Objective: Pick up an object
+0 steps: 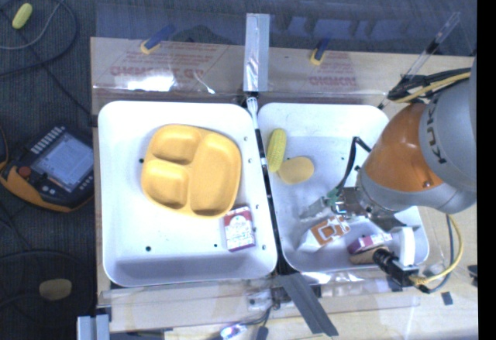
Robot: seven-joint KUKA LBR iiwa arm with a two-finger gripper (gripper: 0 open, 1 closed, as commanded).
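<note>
Gripper point(335, 211) hung low in the right bin point(325, 118), at the end of the grey arm with its orange band point(395, 160), which came in from the right. Whether it was spread or pressed together I could not tell; clutter and the wrist blurred that part, and nothing could be seen caught in it.

Just under and to the near side of the tool lay a small orange-and-white packet point(327, 231), seemingly the closest thing to take, though touching or just apart could not be judged. A purple-and-white object point(370, 242) lay to the right of that, partly under the wrist. Farther off, to the far left of the tool, sat a tan rounded piece point(297, 170), and beside it a yellow corn cob point(276, 149) against the left wall, its long axis running far to near.

Well apart, in the left bin point(116, 245), lay a yellow divided tray point(191, 169) and a small red carton point(239, 229).
</note>
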